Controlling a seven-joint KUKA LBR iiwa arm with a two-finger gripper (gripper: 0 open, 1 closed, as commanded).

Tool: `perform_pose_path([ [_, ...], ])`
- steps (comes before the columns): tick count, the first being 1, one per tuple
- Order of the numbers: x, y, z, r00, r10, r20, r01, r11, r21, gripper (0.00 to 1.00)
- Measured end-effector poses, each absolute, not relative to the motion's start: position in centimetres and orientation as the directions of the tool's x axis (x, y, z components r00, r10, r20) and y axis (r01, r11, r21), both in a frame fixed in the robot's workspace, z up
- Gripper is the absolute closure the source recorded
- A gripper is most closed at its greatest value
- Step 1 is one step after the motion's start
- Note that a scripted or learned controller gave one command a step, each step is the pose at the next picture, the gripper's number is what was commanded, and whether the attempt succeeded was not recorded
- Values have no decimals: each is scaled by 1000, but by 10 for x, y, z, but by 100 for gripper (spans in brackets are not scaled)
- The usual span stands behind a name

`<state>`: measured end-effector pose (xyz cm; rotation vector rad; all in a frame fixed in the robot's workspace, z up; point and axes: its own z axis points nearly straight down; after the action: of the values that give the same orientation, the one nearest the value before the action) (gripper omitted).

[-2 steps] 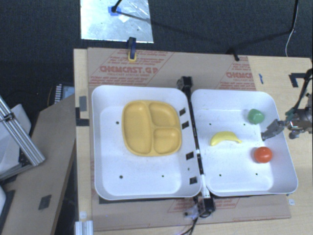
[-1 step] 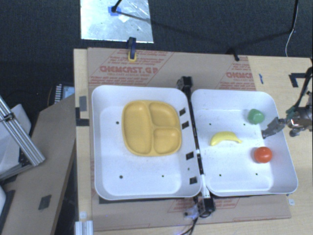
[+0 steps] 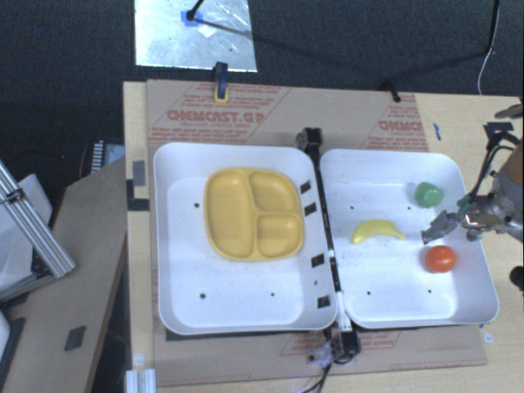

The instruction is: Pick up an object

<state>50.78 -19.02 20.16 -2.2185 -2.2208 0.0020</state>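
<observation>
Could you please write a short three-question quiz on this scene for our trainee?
1. True or false: the yellow divided plate lies in the left bin.
2. Which item lies nearest the end effector? A) banana B) tomato C) green ball
3. Fill in: the right bin holds ___ items.

Key: 1 true; 2 B; 3 three.
</observation>
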Motion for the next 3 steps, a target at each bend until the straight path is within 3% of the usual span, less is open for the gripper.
perform_pose_path([
  [2, 499, -190, 109, -1, 1000, 0, 1000, 1, 0, 0],
  [3, 500, -190, 119, 1, 1000, -2, 1000, -1, 4, 100],
])
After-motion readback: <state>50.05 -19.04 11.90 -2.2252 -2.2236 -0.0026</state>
